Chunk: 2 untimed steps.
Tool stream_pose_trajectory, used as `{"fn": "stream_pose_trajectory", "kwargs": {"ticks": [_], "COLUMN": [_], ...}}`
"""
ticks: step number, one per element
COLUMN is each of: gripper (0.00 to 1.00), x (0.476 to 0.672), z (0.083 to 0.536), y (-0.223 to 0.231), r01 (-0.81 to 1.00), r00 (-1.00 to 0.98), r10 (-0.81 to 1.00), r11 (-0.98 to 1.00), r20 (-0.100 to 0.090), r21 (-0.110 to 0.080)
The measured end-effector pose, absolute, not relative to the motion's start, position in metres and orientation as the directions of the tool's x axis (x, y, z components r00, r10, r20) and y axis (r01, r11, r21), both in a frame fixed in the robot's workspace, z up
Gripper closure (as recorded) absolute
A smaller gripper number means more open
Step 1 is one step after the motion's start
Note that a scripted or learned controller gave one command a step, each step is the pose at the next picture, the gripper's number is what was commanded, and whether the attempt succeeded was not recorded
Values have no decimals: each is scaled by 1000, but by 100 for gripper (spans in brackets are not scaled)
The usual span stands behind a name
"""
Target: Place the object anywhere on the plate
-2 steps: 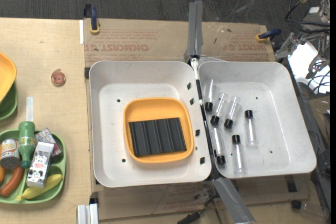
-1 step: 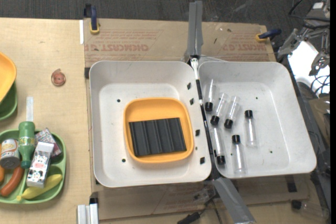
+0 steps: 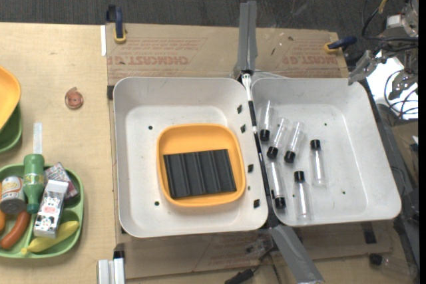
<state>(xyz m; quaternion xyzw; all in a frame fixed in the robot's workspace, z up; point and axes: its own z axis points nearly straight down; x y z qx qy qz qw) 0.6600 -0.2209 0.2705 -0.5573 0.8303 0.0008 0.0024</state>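
Observation:
An orange square plate (image 3: 198,132) lies in the middle of the left white bin (image 3: 133,116). A black ridged pad (image 3: 200,173) covers the plate's floor. In the right white bin (image 3: 359,143) lie several clear plastic tubes with black caps, loose on the bin floor. One tube (image 3: 265,123) rests against the bin's left wall, another tube (image 3: 318,160) lies near the centre, and a third tube (image 3: 301,193) lies toward the front. Nothing rests on the plate besides the pad.
A grey divider bar (image 3: 247,36) runs between the bins at the back. Cables and hardware (image 3: 396,23) crowd the upper right. On the wooden bench at left stand a green plate of toy food (image 3: 40,213), an orange bowl (image 3: 6,100) and a small pink disc (image 3: 74,98).

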Motion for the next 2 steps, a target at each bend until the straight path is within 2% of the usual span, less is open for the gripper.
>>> {"fn": "stream_pose_trajectory", "kwargs": {"ticks": [1, 2], "gripper": [0, 0], "x": [660, 660], "z": [273, 292], "y": [-221, -221], "r01": [-989, -984], "r00": [-151, 181], "r10": [-989, -984], "r11": [151, -181], "r20": [-5, -4], "r21": [-4, -5]}}
